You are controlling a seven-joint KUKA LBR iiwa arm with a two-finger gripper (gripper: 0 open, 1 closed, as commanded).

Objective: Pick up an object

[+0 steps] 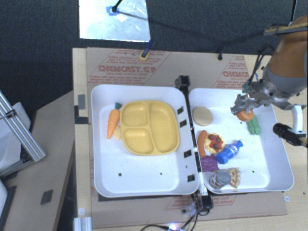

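Orange plastic carrot with green leafy top lies at two o'clock in your right white bin, directly under the end effector, so it reads as the target. Cannot tell jaw state or any hold.

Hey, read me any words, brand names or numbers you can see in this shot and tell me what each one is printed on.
"CHEMCAST GP": red print on the brown sheet under the bins, upper left.
"CHEMCAST": same sheet, upper right, partly cut off by cables.
Red print along the sheet's front edge: too blurred to read.
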